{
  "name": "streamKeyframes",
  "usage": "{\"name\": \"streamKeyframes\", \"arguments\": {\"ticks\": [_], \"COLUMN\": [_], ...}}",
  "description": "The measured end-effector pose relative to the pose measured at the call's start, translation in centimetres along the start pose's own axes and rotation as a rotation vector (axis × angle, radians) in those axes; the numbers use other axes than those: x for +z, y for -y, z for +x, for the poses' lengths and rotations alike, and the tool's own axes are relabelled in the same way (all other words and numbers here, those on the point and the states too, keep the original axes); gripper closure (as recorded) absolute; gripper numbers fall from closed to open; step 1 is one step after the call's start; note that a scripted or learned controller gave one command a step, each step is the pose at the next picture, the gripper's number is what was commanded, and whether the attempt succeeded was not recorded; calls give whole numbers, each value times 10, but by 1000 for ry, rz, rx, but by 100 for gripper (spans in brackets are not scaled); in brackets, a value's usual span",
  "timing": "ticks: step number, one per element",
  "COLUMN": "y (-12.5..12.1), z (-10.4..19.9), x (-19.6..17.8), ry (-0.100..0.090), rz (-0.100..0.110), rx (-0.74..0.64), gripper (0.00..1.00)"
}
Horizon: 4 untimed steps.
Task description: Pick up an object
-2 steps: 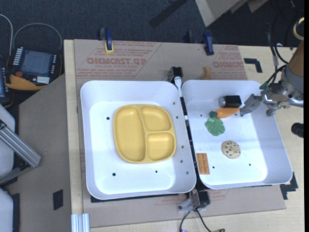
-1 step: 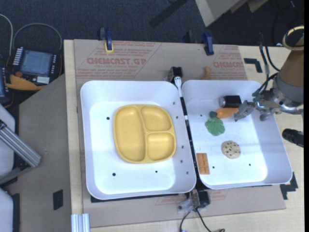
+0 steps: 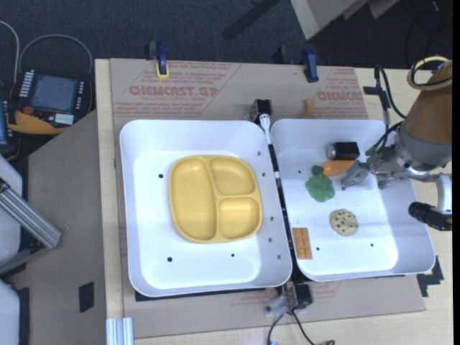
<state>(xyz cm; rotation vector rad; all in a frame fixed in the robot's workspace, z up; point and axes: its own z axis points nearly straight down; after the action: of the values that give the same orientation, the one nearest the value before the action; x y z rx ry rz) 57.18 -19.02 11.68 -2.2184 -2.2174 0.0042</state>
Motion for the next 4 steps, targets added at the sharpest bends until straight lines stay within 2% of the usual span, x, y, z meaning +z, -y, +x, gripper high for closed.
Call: {"name": "streamKeyframes", "arguments": {"ticks": [1, 2, 4], "y": [-2, -3, -10], "z": [0, 1, 5], "x": [-14, -57, -169], "ry": [3, 4, 5], "rz": [-7, -11, -13], "rx": [0, -2, -2], "gripper": [100, 100, 100]}}
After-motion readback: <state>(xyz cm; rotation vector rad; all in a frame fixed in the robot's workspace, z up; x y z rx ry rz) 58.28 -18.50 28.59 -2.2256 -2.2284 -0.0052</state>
